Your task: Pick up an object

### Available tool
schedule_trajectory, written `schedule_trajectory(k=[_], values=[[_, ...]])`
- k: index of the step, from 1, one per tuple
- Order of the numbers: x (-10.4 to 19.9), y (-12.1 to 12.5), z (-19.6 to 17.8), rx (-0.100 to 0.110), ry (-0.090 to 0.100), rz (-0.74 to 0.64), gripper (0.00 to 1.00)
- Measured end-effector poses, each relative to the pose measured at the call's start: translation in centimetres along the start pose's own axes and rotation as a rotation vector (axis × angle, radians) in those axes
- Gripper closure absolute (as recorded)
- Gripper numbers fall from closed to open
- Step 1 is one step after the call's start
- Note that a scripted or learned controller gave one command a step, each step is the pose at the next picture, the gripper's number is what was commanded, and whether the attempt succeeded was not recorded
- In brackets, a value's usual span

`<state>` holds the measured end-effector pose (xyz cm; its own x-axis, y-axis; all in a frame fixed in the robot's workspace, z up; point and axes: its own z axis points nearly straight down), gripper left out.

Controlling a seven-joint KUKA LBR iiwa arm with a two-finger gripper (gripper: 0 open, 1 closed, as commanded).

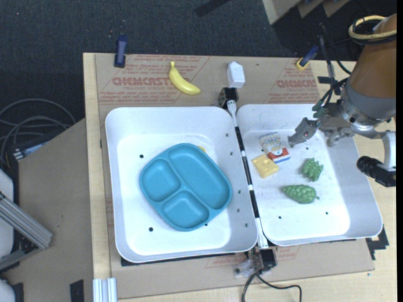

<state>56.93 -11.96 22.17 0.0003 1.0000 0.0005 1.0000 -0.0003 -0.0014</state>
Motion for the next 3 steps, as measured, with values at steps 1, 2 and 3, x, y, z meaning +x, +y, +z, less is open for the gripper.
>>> schedule_trajectory(k=[1, 2, 3], values=[[-6.8, -0.6, 5.3, 0.002, -0.001, 0.001, 0.00], [-5.5, -2.5, 13.8, 0.000, 0.000, 0.000, 0.00], [-0.6, -3.7, 13.7, 0.001, 0.001, -0.002, 0.00]])
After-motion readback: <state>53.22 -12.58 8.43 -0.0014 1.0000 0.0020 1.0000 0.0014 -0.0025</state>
